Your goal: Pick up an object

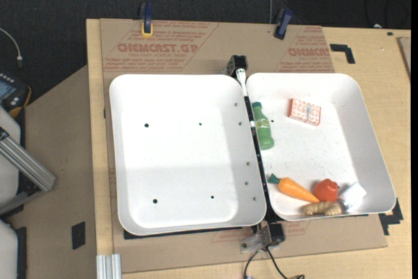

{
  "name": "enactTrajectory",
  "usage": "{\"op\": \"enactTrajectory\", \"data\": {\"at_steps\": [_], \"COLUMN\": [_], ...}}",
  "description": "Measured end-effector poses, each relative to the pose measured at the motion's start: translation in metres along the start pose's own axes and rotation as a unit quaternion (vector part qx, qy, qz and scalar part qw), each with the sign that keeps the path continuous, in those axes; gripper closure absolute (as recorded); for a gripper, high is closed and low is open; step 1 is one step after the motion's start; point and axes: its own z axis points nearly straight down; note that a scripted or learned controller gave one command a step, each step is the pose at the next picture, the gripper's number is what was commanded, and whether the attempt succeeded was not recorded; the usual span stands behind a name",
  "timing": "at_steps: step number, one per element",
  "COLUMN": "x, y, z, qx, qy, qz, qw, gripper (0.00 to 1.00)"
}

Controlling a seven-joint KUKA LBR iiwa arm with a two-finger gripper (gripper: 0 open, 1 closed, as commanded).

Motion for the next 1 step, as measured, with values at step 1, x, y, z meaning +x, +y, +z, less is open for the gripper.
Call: {"op": "enactTrajectory", "data": {"at_steps": [1], "x": [0.0003], "y": [0.0006], "z": [-0.0106], "qx": [-0.002], "qy": [0.000], "qz": [0.000], "qw": [1.0000], "gripper": [1.00]}}
